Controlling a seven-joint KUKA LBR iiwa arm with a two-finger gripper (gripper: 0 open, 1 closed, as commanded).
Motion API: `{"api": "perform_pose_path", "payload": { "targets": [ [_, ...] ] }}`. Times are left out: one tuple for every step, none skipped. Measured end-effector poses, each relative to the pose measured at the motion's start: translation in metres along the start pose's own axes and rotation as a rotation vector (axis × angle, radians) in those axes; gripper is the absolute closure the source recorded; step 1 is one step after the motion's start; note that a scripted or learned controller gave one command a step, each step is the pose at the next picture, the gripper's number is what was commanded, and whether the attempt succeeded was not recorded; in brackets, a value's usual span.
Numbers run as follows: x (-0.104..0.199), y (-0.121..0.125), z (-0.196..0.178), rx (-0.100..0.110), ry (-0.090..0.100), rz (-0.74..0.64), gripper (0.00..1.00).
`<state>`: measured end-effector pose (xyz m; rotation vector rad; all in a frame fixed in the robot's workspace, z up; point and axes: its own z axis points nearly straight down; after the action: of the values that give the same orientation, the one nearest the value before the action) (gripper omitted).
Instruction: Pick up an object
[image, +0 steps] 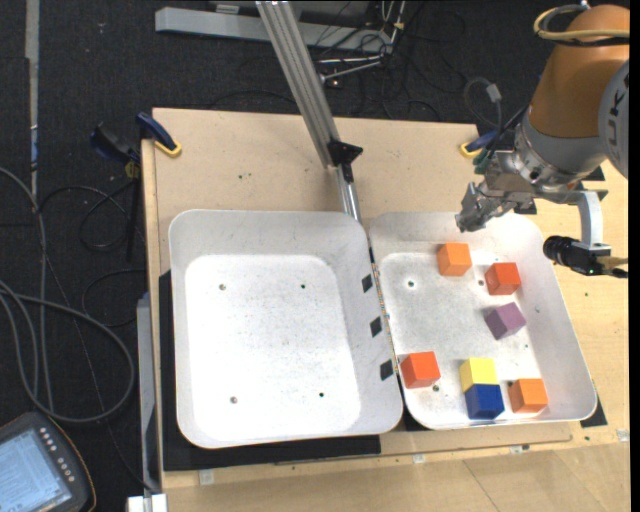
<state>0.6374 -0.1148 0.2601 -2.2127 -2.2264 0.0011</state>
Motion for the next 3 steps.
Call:
{"api": "perform_pose_path", "payload": {
  "targets": [
    [0.049,-0.012,0.006,0.0,0.0,-0.001,1.0],
    [0.095,-0.034,0.0,-0.001,0.0,-0.001,1.0],
    [0.142,-0.059,0.017,0.001,0.0,-0.001,1.0]
  ]
}}
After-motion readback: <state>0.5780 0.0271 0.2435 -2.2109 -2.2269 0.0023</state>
